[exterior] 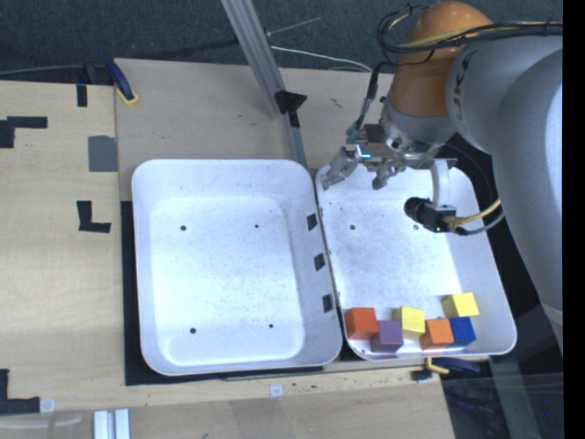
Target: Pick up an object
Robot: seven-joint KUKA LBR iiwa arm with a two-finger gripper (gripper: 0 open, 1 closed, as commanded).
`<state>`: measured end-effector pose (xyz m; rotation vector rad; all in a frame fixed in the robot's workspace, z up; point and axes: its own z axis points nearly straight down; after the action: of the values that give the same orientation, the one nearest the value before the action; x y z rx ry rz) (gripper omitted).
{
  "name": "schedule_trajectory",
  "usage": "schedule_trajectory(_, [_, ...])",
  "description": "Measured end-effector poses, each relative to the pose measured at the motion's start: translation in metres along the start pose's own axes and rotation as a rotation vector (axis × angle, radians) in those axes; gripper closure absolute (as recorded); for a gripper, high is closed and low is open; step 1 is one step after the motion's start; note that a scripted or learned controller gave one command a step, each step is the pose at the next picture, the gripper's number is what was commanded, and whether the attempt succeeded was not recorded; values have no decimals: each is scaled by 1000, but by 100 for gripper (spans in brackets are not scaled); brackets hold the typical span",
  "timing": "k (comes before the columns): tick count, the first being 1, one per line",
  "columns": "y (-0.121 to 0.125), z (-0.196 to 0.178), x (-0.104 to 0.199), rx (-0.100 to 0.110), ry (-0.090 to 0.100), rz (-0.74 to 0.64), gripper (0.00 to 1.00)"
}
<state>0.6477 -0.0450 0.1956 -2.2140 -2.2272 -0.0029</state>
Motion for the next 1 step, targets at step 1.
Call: schedule_trajectory(1, [-16,4,18,4,-2,3,0])
